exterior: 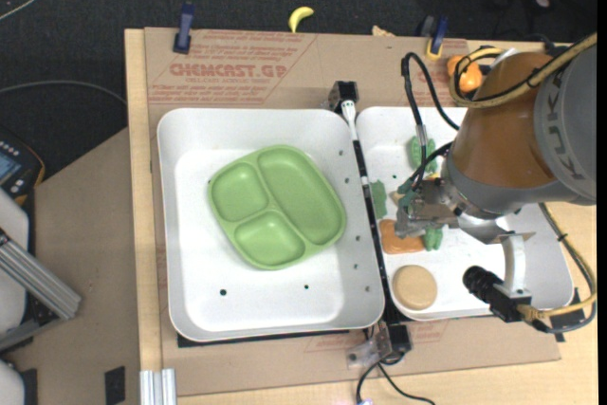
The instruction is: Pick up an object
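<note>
My gripper (414, 221) is low in the right bin (379, 130), near its left wall, with the grey and orange arm above it hiding much of the bin. Right below the gripper lies a flat orange piece (402, 244). Small green pieces show around it: one by the bin's left wall (378, 197), one further back (417, 151), one to its right (434, 237). A round tan disc (414, 287) rests at the bin's front left. I see nothing clearly held between the fingers.
The left bin (190, 147) carries a green three-compartment plate (275, 205). A black divider bar (362, 177) runs between the bins. A black cable (417, 104) loops over the right bin's back. Clamps stand at the bench's far edge (184, 27).
</note>
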